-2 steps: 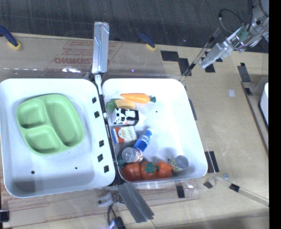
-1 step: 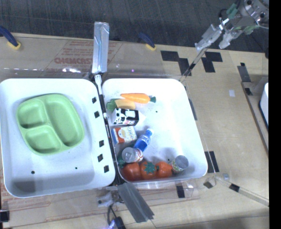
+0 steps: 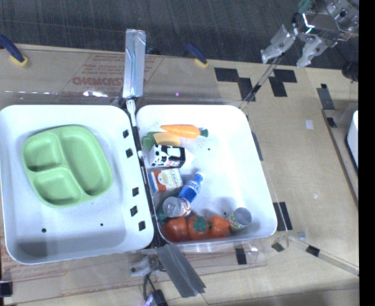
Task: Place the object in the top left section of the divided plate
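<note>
Claw (image 3: 296, 51) upper right of frame, spread wide, holding nothing; step – grab one item; carrot (image 3: 180, 131) lies clear; then plate (image 3: 65, 164) upper-left section – approach straight down.

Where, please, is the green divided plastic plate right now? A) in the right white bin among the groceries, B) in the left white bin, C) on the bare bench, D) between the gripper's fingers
B: the green divided plastic plate lies alone on the floor of the left white bin, far from the gripper up at the right.
</note>
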Robot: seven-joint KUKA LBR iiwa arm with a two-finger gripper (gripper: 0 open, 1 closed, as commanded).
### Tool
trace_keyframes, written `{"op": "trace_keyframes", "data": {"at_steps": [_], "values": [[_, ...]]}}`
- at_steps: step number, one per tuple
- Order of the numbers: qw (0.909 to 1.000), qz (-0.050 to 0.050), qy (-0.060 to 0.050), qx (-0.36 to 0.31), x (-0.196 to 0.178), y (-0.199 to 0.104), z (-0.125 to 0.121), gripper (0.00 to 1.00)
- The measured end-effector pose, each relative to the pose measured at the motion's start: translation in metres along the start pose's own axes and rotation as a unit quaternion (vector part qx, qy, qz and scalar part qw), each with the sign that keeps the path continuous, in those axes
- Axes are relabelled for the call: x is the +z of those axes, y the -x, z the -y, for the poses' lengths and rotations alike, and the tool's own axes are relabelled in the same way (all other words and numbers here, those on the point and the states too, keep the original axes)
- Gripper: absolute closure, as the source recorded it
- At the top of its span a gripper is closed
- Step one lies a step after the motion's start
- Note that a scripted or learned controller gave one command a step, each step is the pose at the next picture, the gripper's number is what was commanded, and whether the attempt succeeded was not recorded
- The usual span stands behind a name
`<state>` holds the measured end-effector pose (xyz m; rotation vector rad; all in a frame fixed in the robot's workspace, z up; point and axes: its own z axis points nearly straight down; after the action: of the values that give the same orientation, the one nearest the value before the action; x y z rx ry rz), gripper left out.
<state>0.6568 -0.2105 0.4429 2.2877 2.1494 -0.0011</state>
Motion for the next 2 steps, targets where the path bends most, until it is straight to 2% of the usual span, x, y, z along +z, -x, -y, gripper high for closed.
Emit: {"op": "trace_keyframes", "data": {"at_steps": [1, 2], "values": [[0.9965, -0.001, -0.004, 0.084, 0.001, -0.047, 0.003, 0.00], [0.9607, 0.000, -0.004, 0.278, 0.050, -0.008, 0.007, 0.00]]}}
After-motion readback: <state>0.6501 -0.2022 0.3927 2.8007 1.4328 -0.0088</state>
